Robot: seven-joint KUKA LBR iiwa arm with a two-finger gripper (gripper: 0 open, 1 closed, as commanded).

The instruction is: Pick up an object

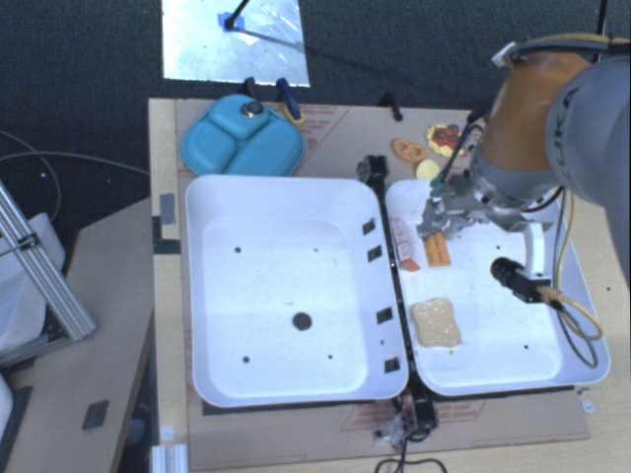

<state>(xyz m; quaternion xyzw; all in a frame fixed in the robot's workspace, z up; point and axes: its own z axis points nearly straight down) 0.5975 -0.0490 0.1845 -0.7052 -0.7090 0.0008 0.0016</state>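
Note:
The right bin [552, 363] holds a tan slice of toy bread [435, 321] near its front left. An orange stick-shaped piece [437, 252] and a red and white packet [403, 244] lie by its left wall. A pale yellow piece [427, 170] sits at its back edge. My gripper [434, 223] hangs low over the back left of this bin, right above the far end of the orange piece. The wrist hides how the gripper meets that piece.
The left bin [286, 205] has a small dark spot [302, 321] on its floor. Behind the bins lie a blue sectioned container [243, 138], an orange toy [408, 150] and a red-topped toy [449, 138]. A black fitting with cables [515, 276] hangs off the arm over the right bin.

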